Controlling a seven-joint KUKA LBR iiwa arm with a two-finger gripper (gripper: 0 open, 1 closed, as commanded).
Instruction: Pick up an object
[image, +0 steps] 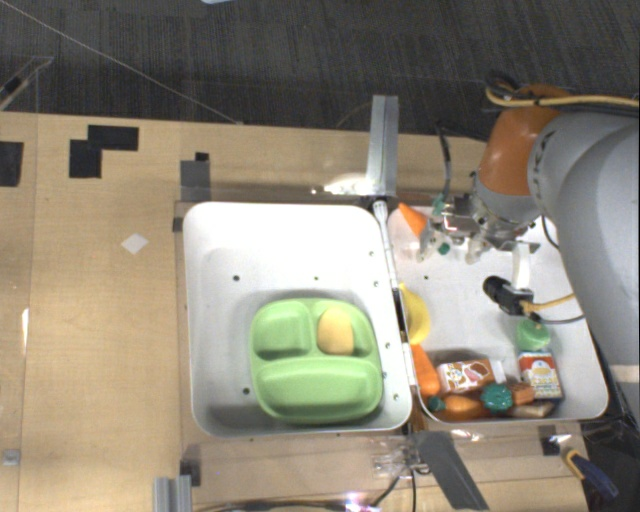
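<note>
Two bins sit side by side on the desk (90, 330). In the left bin (230, 240) a divided tray (300, 385) lies toward the near side, with a lemon (337, 330) in its upper right compartment. The right bin (470, 320) holds a banana (418, 315) against its left wall, a carrot (426, 372) just below it, and a small carton (466, 375), a bottle (538, 362) and other items along its near edge. The end effector (455, 235) hangs over the right bin's far part.

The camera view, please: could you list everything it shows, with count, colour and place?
Bins: two, white, side by side on the bench.
Divided tray: one, green, left bin.
Round fruit: one, yellow, in the tray's upper right compartment.
Carrots: two or three, orange, right bin, left and near edges.
Yellow item: one, right bin's left wall.
Small packets: two, red and white, right bin's near end.
Arm: one, grey with orange band, right.
Gripper: one, over the right bin's far end.
</note>
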